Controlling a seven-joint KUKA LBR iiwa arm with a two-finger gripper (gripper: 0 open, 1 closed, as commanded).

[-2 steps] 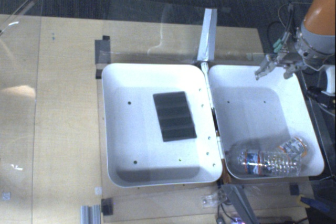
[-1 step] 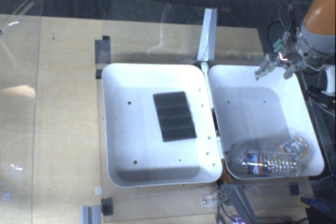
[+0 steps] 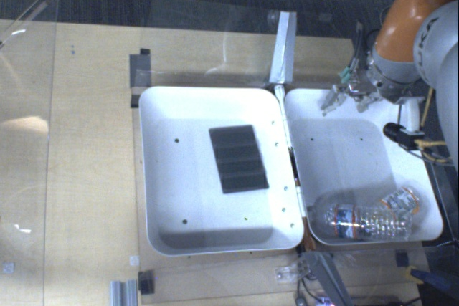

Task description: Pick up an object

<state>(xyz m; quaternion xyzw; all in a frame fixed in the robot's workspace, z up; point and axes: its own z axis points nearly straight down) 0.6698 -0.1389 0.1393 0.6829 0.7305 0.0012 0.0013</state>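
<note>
A clear plastic bottle point(image 3: 369, 218) with a blue label lies on its side in the right bin point(image 3: 337, 147), near its front edge. A dark ribbed rectangular pad point(image 3: 239, 158) lies flat in the middle of the left bin point(image 3: 165, 175). My gripper point(image 3: 348, 98) hangs over the far edge of the right bin, well behind the bottle and apart from it. Its fingers point(image 3: 330, 102) point down and are spread, with nothing between them.
A metal divider post point(image 3: 282, 48) stands behind the seam between the bins. The arm's orange band point(image 3: 405, 14) and grey wrist fill the upper right. Black cabling point(image 3: 401, 134) hangs by the right bin's right wall. Wooden bench point(image 3: 72, 175) lies to the left.
</note>
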